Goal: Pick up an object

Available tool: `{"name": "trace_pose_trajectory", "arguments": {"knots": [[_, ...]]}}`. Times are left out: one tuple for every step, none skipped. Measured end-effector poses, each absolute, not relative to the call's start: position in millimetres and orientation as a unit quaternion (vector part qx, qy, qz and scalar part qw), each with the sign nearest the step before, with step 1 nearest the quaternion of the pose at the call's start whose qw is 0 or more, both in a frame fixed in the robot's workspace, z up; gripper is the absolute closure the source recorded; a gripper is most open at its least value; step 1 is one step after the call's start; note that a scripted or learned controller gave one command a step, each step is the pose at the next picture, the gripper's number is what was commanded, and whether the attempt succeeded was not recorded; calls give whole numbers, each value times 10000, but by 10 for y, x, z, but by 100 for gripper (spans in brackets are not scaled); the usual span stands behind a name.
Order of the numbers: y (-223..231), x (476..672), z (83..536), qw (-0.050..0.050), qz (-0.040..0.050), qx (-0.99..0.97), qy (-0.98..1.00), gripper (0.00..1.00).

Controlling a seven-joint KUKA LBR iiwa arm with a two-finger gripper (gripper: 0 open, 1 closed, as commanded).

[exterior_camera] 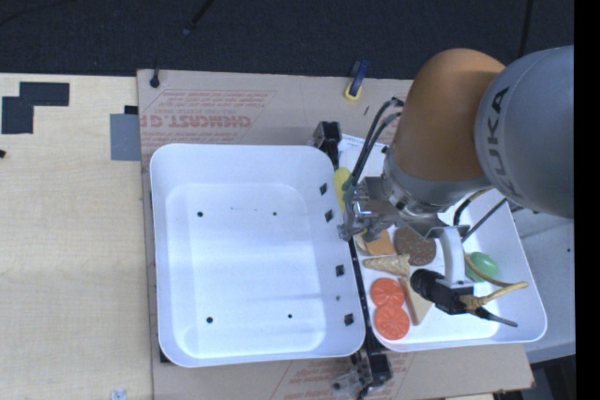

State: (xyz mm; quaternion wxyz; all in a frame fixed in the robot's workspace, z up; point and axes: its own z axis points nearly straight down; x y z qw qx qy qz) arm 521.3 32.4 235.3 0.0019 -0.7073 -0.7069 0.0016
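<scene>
white bins (246,166): 2 | orange-red discs (386,293): 2 | brown disc (415,248): 1 | green piece (484,265): 1

A robotics lab: KUKA arm (487,136) over white bins (169,229) on a cardboard-covered bench (216,112).

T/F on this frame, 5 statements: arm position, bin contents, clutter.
1. The arm hangs over the right bin. True.
2. The objects lie in the left bin. False: they lie in the right bin.
3. Two red-orange discs sit near the right bin's front-left corner. True.
4. A green object lies on the wooden bench. False: it is in the right bin.
5. A blue and yellow clamp sits at the cardboard's far edge. True.
</scene>
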Motion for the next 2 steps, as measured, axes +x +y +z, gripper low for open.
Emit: {"name": "trace_pose_trajectory", "arguments": {"knots": [[563, 4897, 2347, 22, 20, -7072, -7070, 100], [181, 4786, 2601, 9, 10, -7073, -7069, 100]]}}
